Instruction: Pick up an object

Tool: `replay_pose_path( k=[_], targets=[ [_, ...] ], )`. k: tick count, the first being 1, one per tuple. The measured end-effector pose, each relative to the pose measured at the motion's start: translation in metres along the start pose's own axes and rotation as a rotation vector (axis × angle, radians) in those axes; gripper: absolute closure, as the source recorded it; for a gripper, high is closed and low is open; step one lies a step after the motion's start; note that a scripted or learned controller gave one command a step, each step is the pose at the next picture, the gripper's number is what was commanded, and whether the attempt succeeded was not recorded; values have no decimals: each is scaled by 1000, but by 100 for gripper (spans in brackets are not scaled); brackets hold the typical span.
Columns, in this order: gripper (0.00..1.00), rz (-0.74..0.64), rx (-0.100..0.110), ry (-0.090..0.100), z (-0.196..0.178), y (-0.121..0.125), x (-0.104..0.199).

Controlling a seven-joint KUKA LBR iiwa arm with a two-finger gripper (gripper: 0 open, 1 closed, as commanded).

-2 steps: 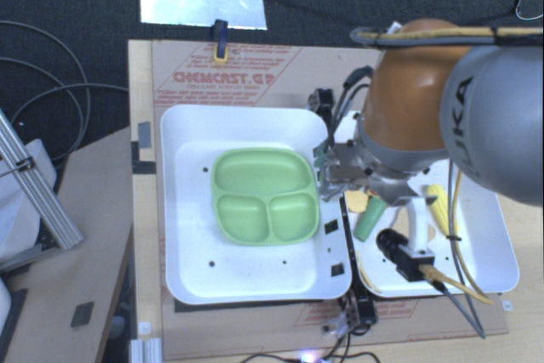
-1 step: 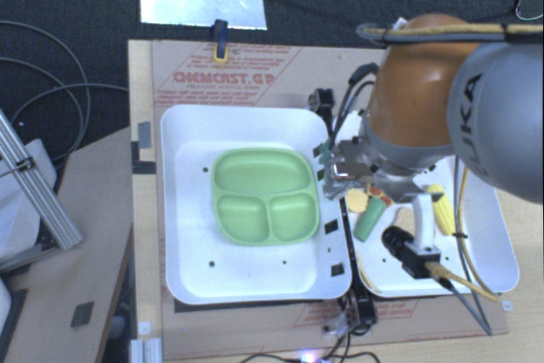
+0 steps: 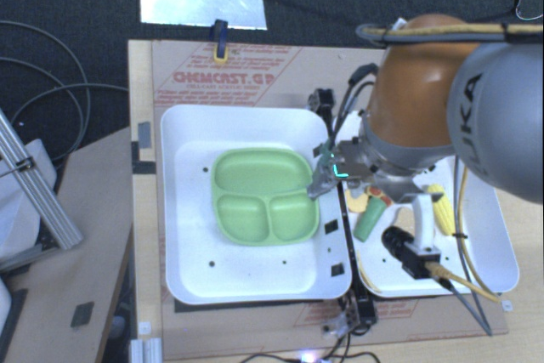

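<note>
One arm reaches in over the seam between the two bins, and its gripper (image 3: 325, 179) sits low at the right rim of the green plate (image 3: 262, 195), which lies flat in the left bin (image 3: 191, 268). The metal tip appears to touch that rim (whether it grips it or just rests against it cannot be told from this slant). The plate therefore lies directly left of the gripper. A green pickle (image 3: 371, 219) and a corn cob (image 3: 441, 207) lie in the right bin (image 3: 501, 268), just behind the wrist.
</note>
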State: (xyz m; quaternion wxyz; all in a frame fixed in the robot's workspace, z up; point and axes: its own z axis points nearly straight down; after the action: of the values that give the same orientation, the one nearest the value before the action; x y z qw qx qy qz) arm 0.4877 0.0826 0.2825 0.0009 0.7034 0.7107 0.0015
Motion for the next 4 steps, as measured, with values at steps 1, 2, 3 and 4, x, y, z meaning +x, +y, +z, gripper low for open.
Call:
replay_pose_path(
  k=[1, 2, 3, 4],
  targets=[
    [0, 8, 17, -2, 151, -5, 33],
    [0, 12, -2, 0, 191, 52, 112],
    [0, 13, -4, -9, 194, 51, 118],
    [0, 11, 4, 6, 193, 81, 81]
  ],
)
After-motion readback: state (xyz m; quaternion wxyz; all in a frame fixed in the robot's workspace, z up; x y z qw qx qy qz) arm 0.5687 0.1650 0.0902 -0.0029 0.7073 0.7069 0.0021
